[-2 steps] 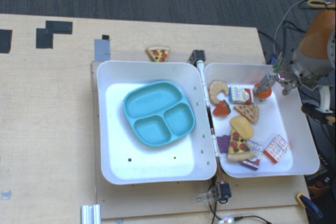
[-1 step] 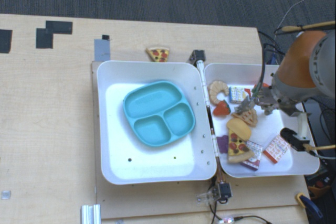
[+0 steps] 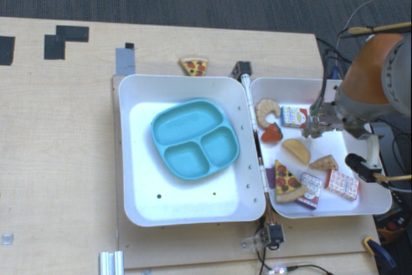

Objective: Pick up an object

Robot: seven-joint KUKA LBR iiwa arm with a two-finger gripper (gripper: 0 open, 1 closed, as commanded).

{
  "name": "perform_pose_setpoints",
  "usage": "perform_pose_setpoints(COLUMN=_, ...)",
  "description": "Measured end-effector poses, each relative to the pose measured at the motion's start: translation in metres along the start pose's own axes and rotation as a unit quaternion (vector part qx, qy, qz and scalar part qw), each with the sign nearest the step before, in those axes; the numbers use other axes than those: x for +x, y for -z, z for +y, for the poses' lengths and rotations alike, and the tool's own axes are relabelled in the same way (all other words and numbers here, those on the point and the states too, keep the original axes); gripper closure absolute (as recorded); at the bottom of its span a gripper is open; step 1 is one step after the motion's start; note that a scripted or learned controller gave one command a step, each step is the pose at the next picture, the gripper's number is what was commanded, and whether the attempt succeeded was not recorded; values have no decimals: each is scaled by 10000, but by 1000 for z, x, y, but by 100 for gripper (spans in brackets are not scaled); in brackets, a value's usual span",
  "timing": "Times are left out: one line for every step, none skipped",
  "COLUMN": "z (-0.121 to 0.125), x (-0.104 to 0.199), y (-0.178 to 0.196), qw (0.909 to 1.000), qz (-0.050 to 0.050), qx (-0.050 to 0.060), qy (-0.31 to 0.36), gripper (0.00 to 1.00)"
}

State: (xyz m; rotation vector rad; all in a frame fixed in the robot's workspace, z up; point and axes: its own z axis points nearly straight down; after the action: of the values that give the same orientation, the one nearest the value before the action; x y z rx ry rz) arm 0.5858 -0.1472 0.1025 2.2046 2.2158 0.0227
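Nearest you, the toy pizza slice lies at the right bin's front edge, beside two small red-and-white cartons. Your gripper hangs over that bin, above the yellow wedge and near the croissant; nothing is visibly held. The blue divided plate occupies the left bin.

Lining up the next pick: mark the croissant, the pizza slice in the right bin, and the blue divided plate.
croissant (image 3: pixel 266 111), camera view, middle of its curved body.
pizza slice (image 3: pixel 286 183), camera view, centre of its topping.
blue divided plate (image 3: pixel 187 124), camera view, floor of its largest compartment.
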Motion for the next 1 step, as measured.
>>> perform_pose_setpoints(z=0, x=0, y=0, qw=10000, qz=1, qx=4, qy=0, gripper=0)
